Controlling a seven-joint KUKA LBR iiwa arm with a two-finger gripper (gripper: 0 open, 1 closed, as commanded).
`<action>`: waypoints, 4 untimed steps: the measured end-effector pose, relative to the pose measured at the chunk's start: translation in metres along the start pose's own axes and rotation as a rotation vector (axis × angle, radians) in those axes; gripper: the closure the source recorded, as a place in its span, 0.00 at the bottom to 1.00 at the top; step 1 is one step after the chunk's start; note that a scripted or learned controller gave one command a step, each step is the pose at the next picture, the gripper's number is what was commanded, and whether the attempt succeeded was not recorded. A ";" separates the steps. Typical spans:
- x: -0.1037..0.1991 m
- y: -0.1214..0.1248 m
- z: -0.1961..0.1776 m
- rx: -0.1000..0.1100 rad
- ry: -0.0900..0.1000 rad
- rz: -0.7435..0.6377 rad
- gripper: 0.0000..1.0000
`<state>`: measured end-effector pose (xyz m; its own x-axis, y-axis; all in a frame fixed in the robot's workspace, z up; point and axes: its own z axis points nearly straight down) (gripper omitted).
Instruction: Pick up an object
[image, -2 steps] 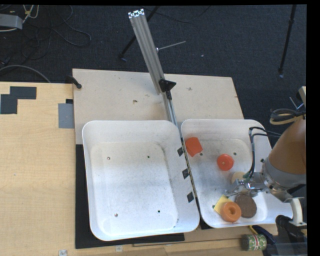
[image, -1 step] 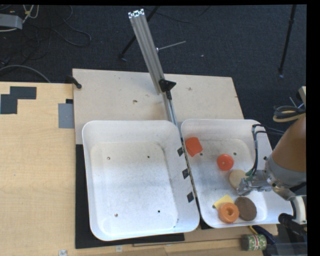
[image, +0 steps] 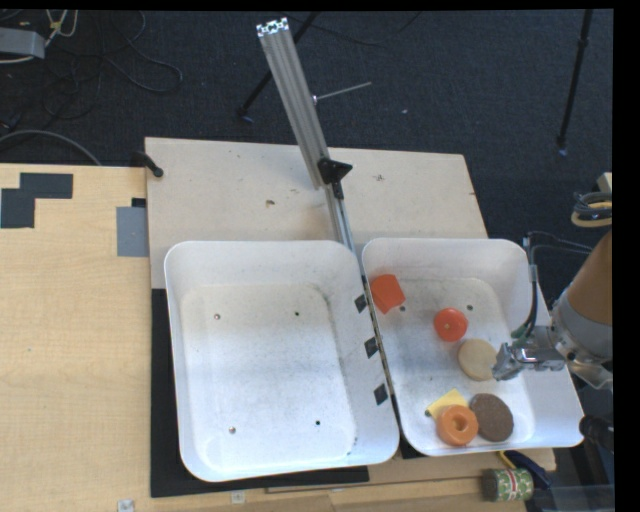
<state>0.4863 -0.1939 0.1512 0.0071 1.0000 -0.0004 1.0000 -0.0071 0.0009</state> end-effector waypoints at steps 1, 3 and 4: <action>-0.001 0.001 -0.063 -0.003 -0.001 -0.007 1.00; 0.042 0.010 -0.054 0.004 0.004 -0.011 1.00; 0.094 0.029 -0.049 0.004 0.004 -0.012 1.00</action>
<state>0.5155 -0.1002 0.2001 -0.0053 1.0000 0.0032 1.0000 0.0054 -0.0031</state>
